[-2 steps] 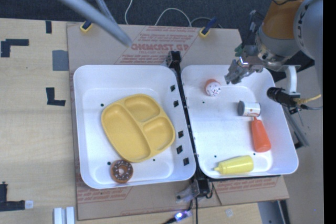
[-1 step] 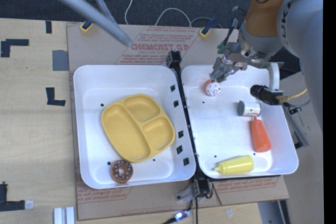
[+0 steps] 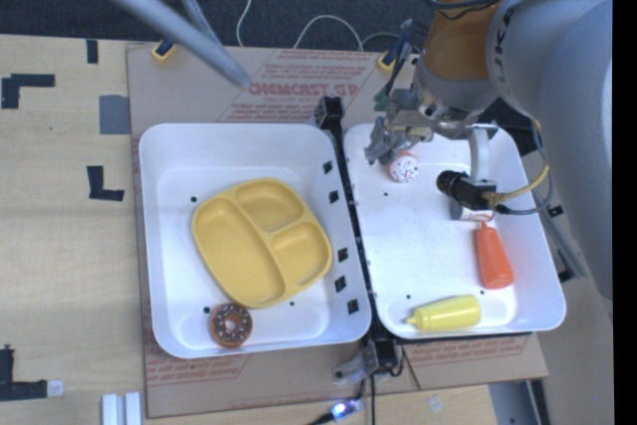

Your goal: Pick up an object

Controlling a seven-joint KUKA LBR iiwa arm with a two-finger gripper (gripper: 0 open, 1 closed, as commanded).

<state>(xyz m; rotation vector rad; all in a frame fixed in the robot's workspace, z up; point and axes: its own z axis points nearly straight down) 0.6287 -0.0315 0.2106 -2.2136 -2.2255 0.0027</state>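
the small white ball with red specks (image 3: 403,169) lies near the top-left corner of the right bin (image 3: 518,318), just below and right of the gripper (image 3: 383,146), whose grip state i cannot tell, nothing seen in it.

The scene was viewed from a single fixed camera mounted above the counter (image 3: 60,214), angled downward at a slant. Both white bins, the left bin (image 3: 159,214) and the right bin (image 3: 528,244), were framed whole from moderate height. The KUKA arm (image 3: 557,45) was seen entering from the frame's right side.
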